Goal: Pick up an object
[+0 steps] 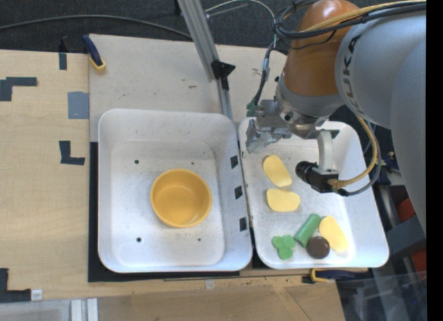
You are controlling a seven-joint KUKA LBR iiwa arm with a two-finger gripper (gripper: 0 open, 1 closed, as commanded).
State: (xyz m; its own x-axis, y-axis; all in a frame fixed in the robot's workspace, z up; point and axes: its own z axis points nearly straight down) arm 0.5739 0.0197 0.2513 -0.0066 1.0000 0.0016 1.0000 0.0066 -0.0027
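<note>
My gripper point(257, 137) hangs over the far left corner of the right bin point(365, 195), below the arm's orange band. Just in front of it lies a yellow oval piece point(276, 171), with a second yellow piece point(282, 200) nearer the camera. At the bin's near end sit a green cylinder point(306, 229), a small green leafy piece point(282, 245), a brown round piece point(318, 247) and another yellow piece point(333, 234). A yellow bowl point(181, 197) stands upright in the middle of the left bin point(121, 140). I see nothing held in the gripper.
A slanted metal pole point(201, 29) comes down to the wall between the bins, close to the gripper's left. A black fitting with cables point(315, 174) hangs off the wrist over the right bin. A blue and yellow clamp point(93, 51) sits at the board's far left corner.
</note>
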